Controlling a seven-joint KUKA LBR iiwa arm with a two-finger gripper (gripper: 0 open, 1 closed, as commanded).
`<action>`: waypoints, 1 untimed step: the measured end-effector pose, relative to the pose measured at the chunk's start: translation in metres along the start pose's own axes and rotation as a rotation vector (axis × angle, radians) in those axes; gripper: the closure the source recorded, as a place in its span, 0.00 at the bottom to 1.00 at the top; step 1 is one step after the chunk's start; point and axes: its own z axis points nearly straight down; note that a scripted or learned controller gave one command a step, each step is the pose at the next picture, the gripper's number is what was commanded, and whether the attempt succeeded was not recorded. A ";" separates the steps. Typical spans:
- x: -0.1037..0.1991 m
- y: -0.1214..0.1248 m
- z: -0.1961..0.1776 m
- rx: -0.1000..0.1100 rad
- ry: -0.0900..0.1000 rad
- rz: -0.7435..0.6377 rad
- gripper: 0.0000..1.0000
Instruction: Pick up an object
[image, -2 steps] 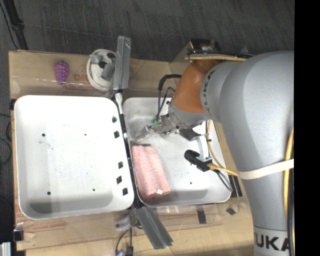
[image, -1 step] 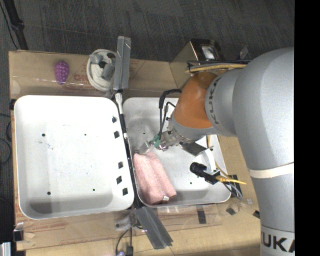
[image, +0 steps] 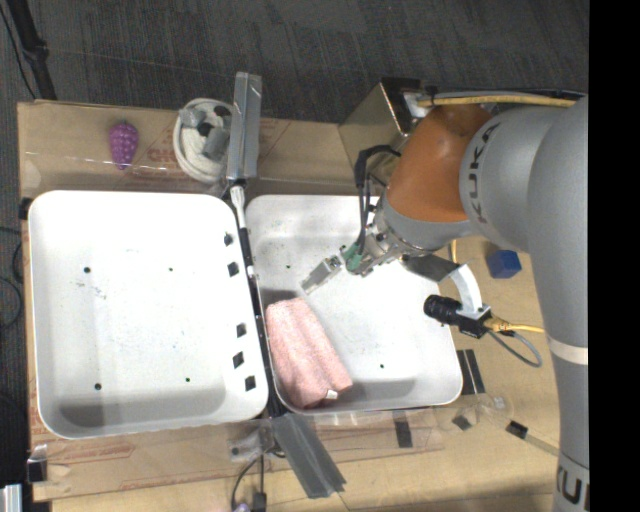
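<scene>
Viewing the bench (image: 90, 140) from above, I found the claw (image: 325, 272) hovering inside the right bin (image: 430, 375), near its centre. I could not tell how the claw was set or whether it held anything. A pink rolled cloth (image: 305, 352) lay against the bin's left wall, just below the claw. A purple object (image: 123, 143) sat behind the left bin (image: 130, 300).

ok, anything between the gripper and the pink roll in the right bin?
Nothing: the camera view shows bare white bin floor between the gripper and the pink roll.
</scene>
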 end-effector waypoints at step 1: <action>0.000 0.000 0.000 0.000 0.000 0.000 0.00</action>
